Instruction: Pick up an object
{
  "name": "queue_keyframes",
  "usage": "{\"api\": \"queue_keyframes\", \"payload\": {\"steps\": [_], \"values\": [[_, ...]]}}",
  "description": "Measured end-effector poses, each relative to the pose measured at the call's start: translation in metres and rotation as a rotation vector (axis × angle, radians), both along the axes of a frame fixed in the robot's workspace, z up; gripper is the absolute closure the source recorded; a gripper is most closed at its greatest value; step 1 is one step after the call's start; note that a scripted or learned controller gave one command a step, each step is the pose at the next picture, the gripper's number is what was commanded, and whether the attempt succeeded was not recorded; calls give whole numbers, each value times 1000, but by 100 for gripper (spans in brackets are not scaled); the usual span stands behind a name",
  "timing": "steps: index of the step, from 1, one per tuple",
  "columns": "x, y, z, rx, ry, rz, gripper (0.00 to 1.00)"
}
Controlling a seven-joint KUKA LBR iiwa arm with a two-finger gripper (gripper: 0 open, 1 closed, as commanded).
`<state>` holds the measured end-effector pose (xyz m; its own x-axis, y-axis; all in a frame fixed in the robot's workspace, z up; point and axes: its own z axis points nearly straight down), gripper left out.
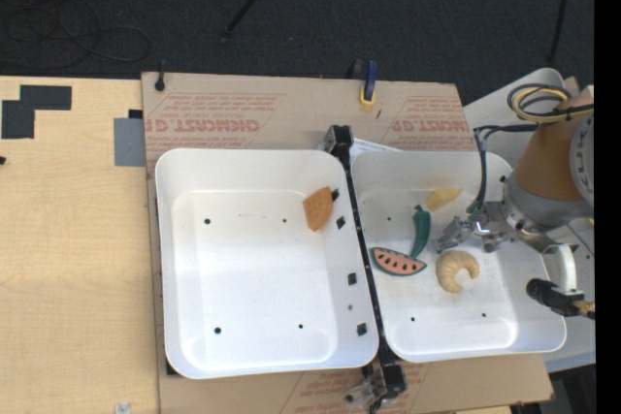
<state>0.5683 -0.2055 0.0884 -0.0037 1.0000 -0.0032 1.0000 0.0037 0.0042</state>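
Croissant point(458, 270) sits just below the gripper point(456, 235) (grip state unclear); crowding pepper point(420, 232) and watermelon slice point(398, 262) risk a mis-grab.

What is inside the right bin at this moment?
The right bin holds a watermelon slice, a green pepper, a croissant and a pale yellow piece. The gripper reaches in above the croissant; the arm covers the bin's right edge.
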Motion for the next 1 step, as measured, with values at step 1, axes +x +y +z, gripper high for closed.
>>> {"api": "queue_keyframes", "payload": {"steps": [1], "values": [[47,-9,0,2,1,-2,0]]}}
